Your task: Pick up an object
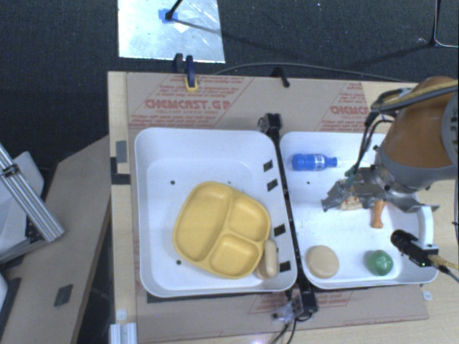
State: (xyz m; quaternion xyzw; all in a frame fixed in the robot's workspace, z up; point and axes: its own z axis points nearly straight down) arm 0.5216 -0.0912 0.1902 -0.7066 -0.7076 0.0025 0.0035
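KUKA arm (pixel 419 145) reaches in from 3 o'clock over the right bin (pixel 301 145). Its gripper (pixel 343 196) sits low at bin centre, fingers spread slightly; can't tell whether anything is held. Just beside it at 3 o'clock lie a small tan item (pixel 351 205), poss. a toy, and an orange piece (pixel 377 215). Blue bottle (pixel 313 163) lies at 11 o'clock, beige round object (pixel 323 261) at 7, green ball (pixel 379 262) at 5. Left bin (pixel 165 149) holds a yellow divided tray (pixel 222 229), w/ a beige oblong (pixel 269 259) at its 4 o'clock edge.

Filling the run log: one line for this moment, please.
arm: over right bin | end effector: low, beside small tan object | blue plastic bottle: lying at bin's far end | grasp: unconfirmed
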